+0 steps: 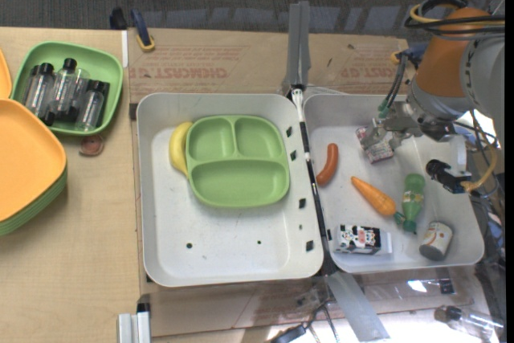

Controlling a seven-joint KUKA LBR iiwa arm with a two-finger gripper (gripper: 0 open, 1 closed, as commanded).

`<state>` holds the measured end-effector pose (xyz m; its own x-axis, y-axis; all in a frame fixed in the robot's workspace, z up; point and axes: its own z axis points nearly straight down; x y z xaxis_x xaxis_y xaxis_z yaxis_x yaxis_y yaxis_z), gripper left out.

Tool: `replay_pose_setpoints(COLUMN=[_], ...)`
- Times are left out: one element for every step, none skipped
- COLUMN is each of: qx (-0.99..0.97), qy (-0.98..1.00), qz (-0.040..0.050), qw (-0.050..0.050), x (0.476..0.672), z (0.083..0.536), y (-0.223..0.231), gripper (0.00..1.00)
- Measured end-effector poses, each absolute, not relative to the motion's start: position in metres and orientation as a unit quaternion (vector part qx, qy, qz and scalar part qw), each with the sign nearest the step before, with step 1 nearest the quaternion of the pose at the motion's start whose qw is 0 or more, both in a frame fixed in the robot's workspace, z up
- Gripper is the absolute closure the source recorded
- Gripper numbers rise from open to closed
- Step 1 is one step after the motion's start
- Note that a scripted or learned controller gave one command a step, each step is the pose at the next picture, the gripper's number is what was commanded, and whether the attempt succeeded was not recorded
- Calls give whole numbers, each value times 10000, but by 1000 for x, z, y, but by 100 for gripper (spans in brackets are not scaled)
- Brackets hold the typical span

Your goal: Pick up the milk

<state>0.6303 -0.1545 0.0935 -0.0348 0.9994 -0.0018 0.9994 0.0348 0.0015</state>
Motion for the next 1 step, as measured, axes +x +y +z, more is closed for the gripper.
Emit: replay_pose_setpoints(qx=[6032], qy=[7976], qz=[-7], qw=[-3], x=[636], z=[199], y=[-114], gripper=[100])
